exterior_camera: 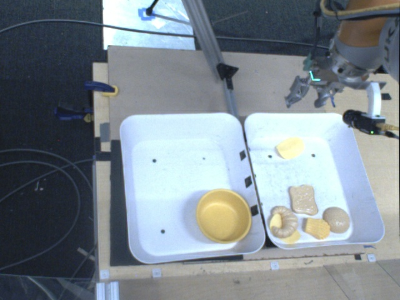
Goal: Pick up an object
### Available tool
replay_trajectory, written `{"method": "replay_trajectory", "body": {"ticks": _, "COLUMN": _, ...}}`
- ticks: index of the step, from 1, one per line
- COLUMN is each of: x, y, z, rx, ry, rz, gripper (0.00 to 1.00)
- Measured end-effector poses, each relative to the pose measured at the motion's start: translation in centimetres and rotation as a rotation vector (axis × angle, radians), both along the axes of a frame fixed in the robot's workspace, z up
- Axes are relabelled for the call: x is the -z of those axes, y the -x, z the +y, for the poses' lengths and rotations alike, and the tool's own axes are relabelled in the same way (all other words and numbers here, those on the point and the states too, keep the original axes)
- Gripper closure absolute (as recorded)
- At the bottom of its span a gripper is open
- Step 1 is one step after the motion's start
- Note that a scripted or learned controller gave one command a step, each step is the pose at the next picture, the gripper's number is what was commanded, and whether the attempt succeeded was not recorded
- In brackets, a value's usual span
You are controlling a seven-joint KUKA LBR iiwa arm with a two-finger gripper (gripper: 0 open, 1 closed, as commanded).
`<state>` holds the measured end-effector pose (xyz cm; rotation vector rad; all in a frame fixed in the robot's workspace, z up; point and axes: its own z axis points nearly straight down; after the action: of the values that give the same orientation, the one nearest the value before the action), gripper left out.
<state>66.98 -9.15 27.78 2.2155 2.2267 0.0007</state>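
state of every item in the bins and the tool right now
yellow bowl: upright in left bin, nothing inside
pale yellow piece: lying alone, right bin's far end
tan biscuit: lying flat
ring pastry: lying beside biscuit
round bun: resting near corner
tool: open, holding nothing, above bench beyond right bin

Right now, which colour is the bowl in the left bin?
Yellow; the bowl shows best in the camera view.
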Motion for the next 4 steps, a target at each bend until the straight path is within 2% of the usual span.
{"method": "replay_trajectory", "body": {"ticks": 1, "x": -0.1, "y": 0.0, "z": 0.0, "rx": 0.0, "ry": 0.0, "rz": -0.001, "gripper": 0.0}}
{"method": "replay_trajectory", "body": {"ticks": 2, "x": 4.4, "y": 0.2, "z": 0.7, "rx": -0.002, "ry": 0.0, "rz": 0.002, "gripper": 0.0}}
{"method": "replay_trajectory", "body": {"ticks": 3, "x": 8.7, "y": -0.1, "z": 0.2, "rx": 0.003, "ry": 0.001, "rz": 0.001, "gripper": 0.0}}
{"method": "replay_trajectory", "body": {"ticks": 4, "x": 13.2, "y": 0.7, "z": -0.1, "rx": 0.004, "ry": 0.001, "rz": 0.002, "gripper": 0.0}}
